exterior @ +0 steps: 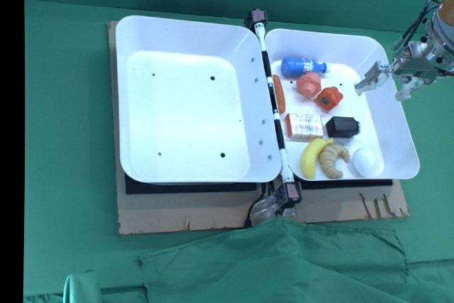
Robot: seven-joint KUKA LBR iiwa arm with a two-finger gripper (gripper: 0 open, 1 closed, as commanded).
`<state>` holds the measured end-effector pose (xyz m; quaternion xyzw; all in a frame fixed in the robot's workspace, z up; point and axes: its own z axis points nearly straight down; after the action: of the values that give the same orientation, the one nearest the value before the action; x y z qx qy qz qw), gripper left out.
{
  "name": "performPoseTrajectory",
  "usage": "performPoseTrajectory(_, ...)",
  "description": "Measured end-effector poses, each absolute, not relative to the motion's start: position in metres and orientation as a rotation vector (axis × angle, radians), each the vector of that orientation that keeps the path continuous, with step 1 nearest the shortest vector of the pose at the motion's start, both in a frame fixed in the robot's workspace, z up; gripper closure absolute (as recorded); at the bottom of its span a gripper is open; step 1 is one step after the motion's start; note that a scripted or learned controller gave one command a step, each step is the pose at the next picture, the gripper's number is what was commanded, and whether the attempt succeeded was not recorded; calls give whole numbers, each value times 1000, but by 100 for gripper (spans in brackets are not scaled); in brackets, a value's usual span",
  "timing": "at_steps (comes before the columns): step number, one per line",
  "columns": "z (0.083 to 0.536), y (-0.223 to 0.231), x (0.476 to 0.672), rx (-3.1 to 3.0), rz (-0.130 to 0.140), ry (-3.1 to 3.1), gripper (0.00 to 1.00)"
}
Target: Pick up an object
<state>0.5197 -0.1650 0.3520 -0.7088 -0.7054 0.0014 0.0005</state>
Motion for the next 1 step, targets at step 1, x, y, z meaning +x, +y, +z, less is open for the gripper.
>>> performPoseTrajectory(1, 352, -165, 520, -2226, 5, -2216, 0)
